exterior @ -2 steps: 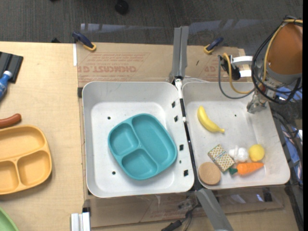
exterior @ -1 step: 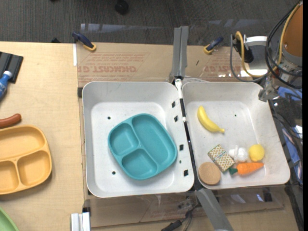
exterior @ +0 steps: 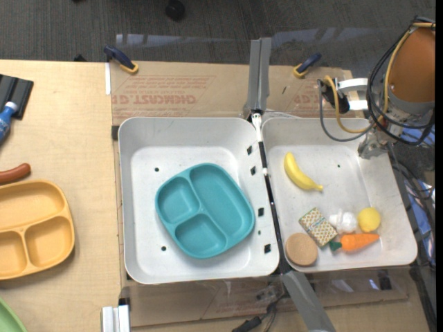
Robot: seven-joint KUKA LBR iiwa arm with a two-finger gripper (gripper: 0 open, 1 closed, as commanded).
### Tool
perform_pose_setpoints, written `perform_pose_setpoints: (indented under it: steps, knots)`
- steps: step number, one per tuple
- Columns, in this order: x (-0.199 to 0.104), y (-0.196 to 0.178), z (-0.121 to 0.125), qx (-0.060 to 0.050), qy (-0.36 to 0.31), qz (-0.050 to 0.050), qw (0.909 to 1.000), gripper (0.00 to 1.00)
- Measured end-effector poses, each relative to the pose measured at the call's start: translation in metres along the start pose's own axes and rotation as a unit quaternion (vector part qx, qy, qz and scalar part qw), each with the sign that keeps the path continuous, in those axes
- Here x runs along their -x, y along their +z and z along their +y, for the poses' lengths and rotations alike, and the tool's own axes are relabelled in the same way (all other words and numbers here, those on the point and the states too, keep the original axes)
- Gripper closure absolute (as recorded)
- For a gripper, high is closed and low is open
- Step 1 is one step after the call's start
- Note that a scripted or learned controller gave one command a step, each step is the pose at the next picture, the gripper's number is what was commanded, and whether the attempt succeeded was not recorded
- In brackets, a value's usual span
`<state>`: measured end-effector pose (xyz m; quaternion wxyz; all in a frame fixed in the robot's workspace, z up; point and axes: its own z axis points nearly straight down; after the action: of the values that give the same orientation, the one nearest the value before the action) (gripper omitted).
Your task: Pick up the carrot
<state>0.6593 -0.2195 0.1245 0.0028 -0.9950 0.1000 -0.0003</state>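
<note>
Grey arm at the upper right

The grey KUKA arm with its orange band [exterior: 413, 59] hangs at the view's right edge, its cable-wrapped wrist and two-finger gripper [exterior: 372, 146] pointing down.

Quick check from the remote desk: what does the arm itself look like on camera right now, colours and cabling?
The arm shows at the view's upper right: a rounded orange band above a grey wrist section. Black cables loop around it, with a yellow strand near a white bracket on its left side. The claw cannot be made out clearly.
</note>
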Motion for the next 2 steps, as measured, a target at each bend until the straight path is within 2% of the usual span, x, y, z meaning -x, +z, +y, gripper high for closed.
perform_pose_setpoints:
  steps: [1, 2]
  knots:
    - [0.0, -0.001, 0.001, 0.0, 0.19, -0.001, 0.9818, 1.0]
    - [-0.001, -0.011, 0.0, 0.0, 0.006, 0.001, 1.0, 1.0]
